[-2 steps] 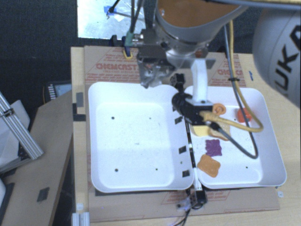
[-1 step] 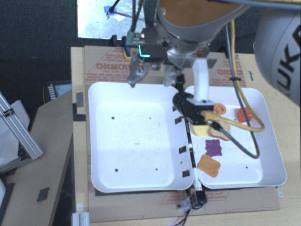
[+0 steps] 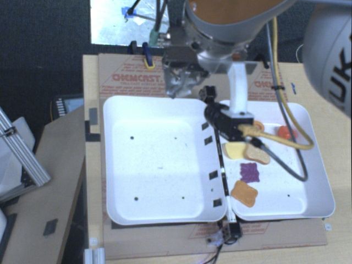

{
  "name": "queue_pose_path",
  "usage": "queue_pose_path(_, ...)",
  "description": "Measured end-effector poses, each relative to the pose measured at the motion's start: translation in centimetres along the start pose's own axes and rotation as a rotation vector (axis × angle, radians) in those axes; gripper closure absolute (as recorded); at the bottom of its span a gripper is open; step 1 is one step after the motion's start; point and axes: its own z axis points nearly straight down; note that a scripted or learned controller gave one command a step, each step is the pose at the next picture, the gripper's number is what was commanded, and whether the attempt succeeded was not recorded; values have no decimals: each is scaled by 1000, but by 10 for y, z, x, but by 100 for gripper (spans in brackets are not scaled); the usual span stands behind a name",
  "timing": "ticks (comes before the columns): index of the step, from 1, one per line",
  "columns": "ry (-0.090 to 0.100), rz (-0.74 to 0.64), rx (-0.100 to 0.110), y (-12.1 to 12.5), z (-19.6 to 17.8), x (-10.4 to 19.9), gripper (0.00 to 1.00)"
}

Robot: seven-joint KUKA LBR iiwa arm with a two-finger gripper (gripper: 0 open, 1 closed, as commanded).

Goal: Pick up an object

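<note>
From my seat at the remote station I use the black hinge strip (image 3: pixel 220 158) between the two bins as my landmark. To its left lies the left bin (image 3: pixel 118 164), a wide white floor with only a few dark specks, bounded by raised rims on all four sides. To its right sits the right bin (image 3: pixel 313 197), where all the pickable pieces lie.

Just right of the strip, toward the near rim, I see an orange wafer-like block (image 3: pixel 244 193). Just beyond it is a purple piece (image 3: pixel 249 172), apart from the orange one by a thin gap. Farther along the strip a tan bread-shaped piece (image 3: pixel 257 156) touches a pale yellow piece (image 3: pixel 235 150). A small red-orange item (image 3: pixel 284 131) lies well right of the strip near the far rim, partly crossed by a yellow cable (image 3: pixel 286 141).

The gripper (image 3: pixel 181 84) hangs at the strip's far end, over the cardboard (image 3: pixel 132 76) beyond the bins' far rims; it is blurred and I cannot tell whether the jaws are apart or together. Nothing visible sits between them.

A black fitting (image 3: pixel 223 120) and a grey cable (image 3: pixel 286 166) crowd the right bin's far half. The right bin's near right corner is bare floor.
</note>
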Motion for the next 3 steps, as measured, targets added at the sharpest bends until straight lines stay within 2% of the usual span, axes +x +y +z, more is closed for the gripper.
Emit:
queue_pose_path(1,0,0,1,0,0,0,0)
queue_pose_path(2,2,-3,-2,0,-11,1,100)
queue_pose_path(3,1,-4,-1,0,-11,1,0)
